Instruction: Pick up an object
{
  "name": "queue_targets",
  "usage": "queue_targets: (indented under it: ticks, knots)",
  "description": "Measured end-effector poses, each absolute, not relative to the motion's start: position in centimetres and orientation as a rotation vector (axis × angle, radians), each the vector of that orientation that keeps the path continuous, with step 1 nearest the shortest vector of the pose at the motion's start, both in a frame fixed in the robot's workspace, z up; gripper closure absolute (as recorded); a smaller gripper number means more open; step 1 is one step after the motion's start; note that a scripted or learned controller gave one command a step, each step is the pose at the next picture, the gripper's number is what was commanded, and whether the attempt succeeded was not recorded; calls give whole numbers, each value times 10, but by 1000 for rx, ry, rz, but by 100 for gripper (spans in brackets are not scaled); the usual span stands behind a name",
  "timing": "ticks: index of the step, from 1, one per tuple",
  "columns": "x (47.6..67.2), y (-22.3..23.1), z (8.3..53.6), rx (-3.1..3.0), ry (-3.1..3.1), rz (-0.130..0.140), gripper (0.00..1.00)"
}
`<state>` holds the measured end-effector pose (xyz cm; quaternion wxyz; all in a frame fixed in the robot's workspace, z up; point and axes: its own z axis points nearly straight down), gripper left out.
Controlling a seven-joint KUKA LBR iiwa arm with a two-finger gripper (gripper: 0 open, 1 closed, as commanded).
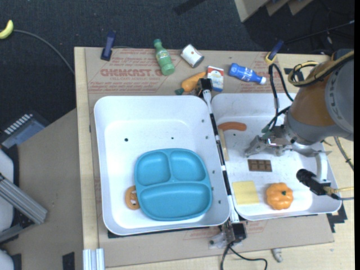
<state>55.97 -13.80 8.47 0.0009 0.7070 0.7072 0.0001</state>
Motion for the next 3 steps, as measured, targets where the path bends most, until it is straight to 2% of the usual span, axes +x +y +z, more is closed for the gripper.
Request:
queue_targets:
  ticks: [1,2,3]
  knots:
    - [525,-134,84,2223,2222,-1,0]
    - [525,-134,95,2222,2220,1,100]
    - [553,-70,185,2219,2222,3,100]
